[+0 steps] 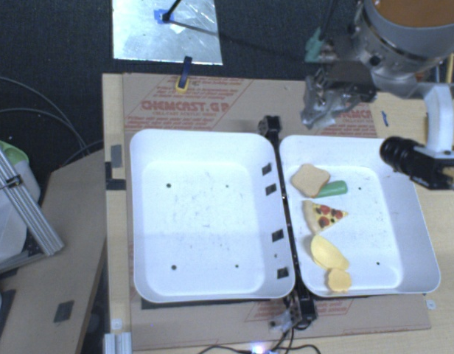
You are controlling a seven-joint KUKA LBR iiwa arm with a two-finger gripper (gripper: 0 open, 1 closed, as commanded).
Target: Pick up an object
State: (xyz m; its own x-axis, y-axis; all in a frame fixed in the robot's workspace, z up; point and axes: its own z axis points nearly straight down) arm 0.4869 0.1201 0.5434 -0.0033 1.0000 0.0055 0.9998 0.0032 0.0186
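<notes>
The left bin (205, 212) lies bare and white on the desk (72, 220), joined along a dark middle seam to the right bin (404, 220). All the pickable things sit in the right bin, gathered against its left wall beside that seam. Nearest the far side is a tan bread slice (309, 179), with a green piece (333, 189) touching its right edge. Just below them lies a pizza slice (324, 215) with red dots, then a yellow oval piece (328, 252), and at the near edge a small yellow round piece (339, 279) just beside it.

The tool (320, 115) hangs beyond the far rim of the right bin, over the brown board that carries the bins, under the grey arm (411, 21) with its orange band. It is apart from every object; the bread slice is the closest, lying nearer the camera than the tool. Whether the tool is wide or narrow cannot be told from here, and nothing is seen in it.
</notes>
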